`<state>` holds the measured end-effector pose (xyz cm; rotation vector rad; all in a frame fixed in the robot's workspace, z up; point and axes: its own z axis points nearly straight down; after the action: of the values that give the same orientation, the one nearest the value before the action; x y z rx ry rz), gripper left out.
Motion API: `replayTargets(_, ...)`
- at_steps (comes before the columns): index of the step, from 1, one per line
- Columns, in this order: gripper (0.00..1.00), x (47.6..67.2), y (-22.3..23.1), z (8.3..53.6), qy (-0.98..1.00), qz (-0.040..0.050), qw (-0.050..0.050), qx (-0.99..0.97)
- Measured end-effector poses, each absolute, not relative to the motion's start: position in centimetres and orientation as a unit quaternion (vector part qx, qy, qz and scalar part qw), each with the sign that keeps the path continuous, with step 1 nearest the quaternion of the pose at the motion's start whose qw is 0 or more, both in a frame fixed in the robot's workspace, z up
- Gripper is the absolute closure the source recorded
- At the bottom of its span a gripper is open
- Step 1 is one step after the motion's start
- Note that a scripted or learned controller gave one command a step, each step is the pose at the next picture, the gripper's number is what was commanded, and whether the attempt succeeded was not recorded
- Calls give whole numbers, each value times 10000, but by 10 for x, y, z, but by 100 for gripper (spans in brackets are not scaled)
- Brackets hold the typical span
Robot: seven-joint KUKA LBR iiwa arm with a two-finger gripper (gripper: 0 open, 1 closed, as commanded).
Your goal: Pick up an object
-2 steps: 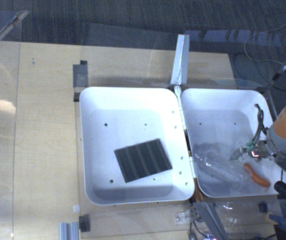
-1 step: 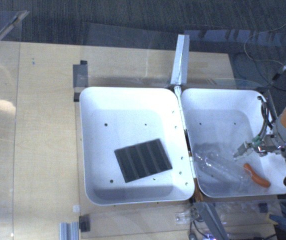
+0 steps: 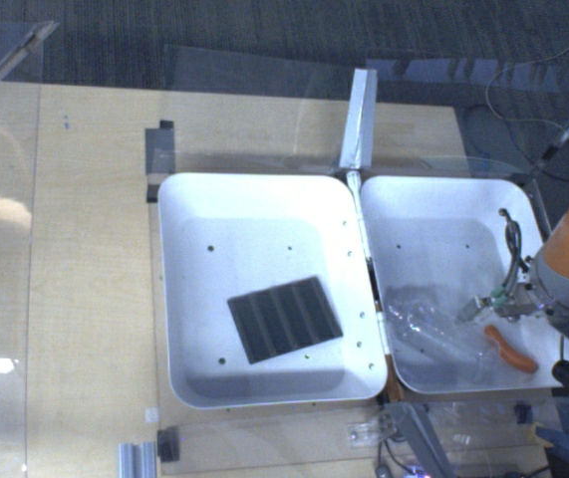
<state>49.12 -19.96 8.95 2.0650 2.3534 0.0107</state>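
Gripper (image 3: 483,307) is hovering over clear plastic wrap (image 3: 433,329); its grip state is unreadable. Wrap is probably flimsy, slippery; pinching a crease is safest.

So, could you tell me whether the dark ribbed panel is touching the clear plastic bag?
Apart. The camera view shows the dark ribbed panel in the left bin and the clear plastic bag in the right bin, the bin walls between them.
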Motion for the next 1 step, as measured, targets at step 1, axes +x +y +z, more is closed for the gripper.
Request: replayTargets(1,100,495,-200,102,7521,54,109,6589)
